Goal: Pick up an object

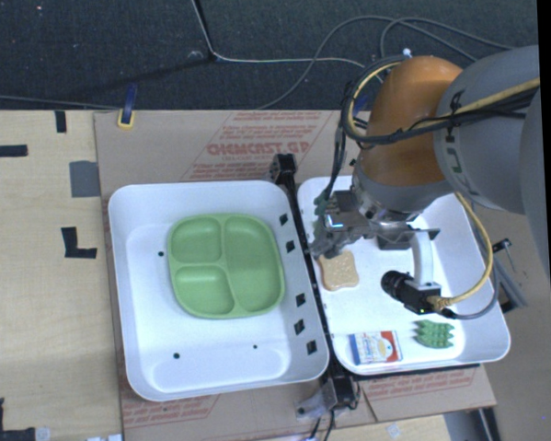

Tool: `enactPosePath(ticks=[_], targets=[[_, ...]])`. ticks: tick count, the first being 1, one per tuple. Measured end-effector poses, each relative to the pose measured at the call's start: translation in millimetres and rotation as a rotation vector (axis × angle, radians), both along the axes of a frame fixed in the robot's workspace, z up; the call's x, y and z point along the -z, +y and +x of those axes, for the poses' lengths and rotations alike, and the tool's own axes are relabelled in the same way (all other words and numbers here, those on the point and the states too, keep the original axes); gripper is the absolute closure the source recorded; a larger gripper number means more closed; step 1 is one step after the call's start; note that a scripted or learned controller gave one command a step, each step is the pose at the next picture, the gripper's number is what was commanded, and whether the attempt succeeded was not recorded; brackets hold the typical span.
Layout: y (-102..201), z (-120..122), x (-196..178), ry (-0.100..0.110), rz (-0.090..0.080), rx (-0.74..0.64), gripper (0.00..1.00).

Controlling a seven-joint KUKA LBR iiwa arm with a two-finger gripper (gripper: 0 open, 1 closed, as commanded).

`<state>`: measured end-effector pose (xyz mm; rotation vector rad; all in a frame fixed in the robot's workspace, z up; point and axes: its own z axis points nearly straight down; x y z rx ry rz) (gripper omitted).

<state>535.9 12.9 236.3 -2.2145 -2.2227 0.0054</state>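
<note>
In the right bin (476, 347) lie a tan slice of toast (339, 272), a small white carton with red and blue print (374, 347), and a green toy piece (437, 335). My gripper (336, 242) hangs over the bin's left side, its tip right above the top edge of the toast. The arm's orange band and grey body cover the bin's far half. From this angle the fingers are not clear, and nothing is visibly held.
The left bin (137, 296) holds a green divided plate (227, 265). A black divider with clips (301, 260) runs between the bins. A black camera module with a yellow cable (410, 293) hangs off the wrist over the right bin. Cables trail behind the bench.
</note>
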Motion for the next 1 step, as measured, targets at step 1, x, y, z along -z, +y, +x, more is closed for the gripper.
enactPosePath(ticks=[1], targets=[[53.4,-10.4,0.8,-0.002,0.001,-0.003,1.00]])
